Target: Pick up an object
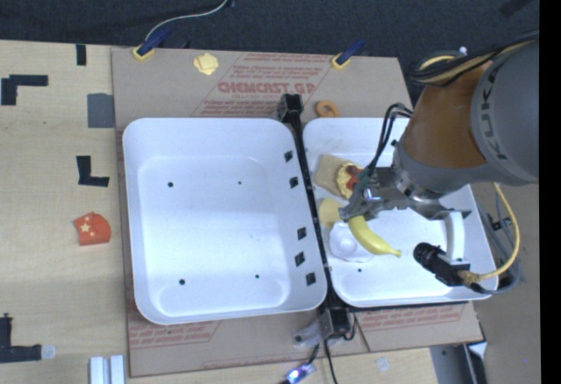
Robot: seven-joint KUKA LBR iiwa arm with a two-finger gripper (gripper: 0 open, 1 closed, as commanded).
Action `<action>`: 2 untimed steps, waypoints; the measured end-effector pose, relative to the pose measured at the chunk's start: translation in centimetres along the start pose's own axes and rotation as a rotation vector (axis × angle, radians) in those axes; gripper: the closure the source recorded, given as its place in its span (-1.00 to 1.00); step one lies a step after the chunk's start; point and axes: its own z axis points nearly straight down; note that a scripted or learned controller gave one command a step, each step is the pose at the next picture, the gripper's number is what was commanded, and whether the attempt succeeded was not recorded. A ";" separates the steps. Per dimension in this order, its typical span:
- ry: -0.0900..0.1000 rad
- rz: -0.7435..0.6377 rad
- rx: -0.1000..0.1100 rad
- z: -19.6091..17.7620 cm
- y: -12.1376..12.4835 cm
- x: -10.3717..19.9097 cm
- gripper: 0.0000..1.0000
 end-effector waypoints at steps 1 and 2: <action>-0.001 0.003 0.009 -1.9 -2.9 5.2 1.00; -0.001 0.000 0.006 -2.6 1.3 12.3 1.00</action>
